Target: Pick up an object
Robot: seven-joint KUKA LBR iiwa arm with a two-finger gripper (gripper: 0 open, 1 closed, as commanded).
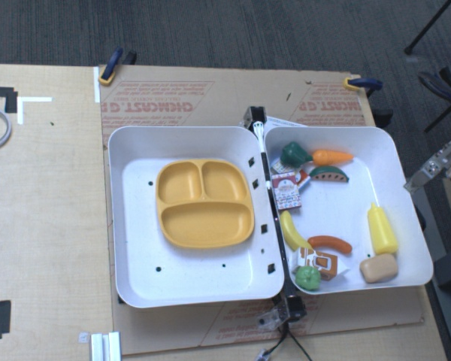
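We cannot tell the claw's state. The toys sit in the right bin [406,201]; the corn [381,230] lies lengthwise along its right wall.

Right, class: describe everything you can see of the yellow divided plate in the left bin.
The yellow divided plate looks like moulded plastic, matte mustard-yellow, with rounded corners and a raised rim. Ridges split it into three wells: two small ones on the far side, one long one on the near side. All three are bare. It lies flat, right way up, on the floor of the left bin, slightly above centre, apart from the walls.
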